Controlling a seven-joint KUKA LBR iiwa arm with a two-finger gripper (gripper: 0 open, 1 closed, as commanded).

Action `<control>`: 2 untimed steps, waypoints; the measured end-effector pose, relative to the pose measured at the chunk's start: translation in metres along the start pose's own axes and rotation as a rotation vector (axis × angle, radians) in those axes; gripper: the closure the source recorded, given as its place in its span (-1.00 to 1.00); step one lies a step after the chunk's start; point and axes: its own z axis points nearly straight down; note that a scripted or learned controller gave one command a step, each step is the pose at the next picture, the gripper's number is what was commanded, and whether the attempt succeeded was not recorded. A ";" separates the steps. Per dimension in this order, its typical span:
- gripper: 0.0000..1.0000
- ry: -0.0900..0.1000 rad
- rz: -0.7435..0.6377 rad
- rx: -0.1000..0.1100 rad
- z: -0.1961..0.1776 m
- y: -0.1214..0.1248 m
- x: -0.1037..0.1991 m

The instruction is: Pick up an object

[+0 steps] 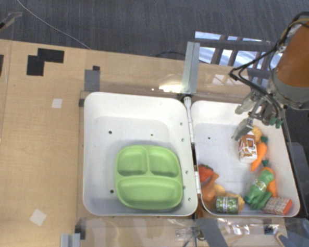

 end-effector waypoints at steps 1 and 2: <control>-1.00 -0.001 -0.085 0.000 0.147 -0.012 -0.019; -1.00 -0.003 0.022 -0.001 0.154 -0.046 0.015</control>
